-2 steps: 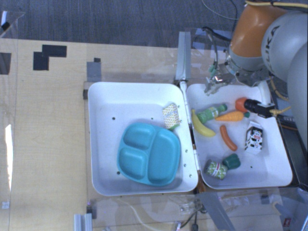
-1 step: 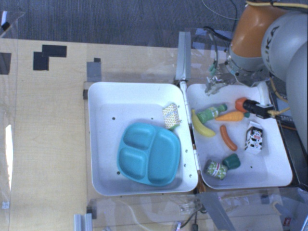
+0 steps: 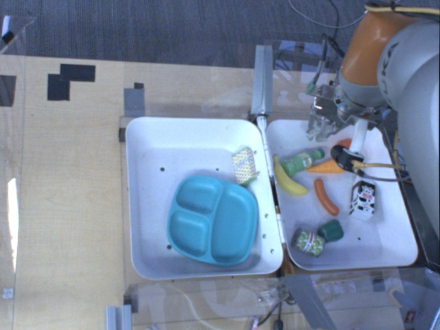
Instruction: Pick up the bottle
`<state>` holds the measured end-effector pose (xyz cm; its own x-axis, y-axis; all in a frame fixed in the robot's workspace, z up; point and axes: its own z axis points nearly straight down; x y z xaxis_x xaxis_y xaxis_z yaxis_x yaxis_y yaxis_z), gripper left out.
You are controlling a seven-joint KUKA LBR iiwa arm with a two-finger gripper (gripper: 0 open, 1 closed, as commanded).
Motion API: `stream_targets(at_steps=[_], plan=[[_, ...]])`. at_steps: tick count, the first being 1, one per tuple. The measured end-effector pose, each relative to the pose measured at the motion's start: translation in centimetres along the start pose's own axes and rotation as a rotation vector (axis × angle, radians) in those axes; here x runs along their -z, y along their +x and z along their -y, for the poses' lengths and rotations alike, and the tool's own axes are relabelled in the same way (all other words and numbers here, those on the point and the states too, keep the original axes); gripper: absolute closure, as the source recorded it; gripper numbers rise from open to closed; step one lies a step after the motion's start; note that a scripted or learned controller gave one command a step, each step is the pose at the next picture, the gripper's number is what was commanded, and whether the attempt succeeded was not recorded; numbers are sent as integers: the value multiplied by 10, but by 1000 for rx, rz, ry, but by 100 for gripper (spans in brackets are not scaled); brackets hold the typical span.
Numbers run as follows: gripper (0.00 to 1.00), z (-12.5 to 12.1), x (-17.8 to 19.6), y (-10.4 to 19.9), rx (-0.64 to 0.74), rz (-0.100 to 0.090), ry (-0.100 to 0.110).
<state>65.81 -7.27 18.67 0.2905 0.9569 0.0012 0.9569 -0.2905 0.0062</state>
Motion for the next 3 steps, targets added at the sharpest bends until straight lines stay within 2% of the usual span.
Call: stream_targets(at_steps=[1, 2, 3], plan=[[100, 25, 20, 64, -424, 1, 2], [100, 88, 100, 39, -4, -1, 1], [100, 82, 64, -17, -75, 1, 3]])
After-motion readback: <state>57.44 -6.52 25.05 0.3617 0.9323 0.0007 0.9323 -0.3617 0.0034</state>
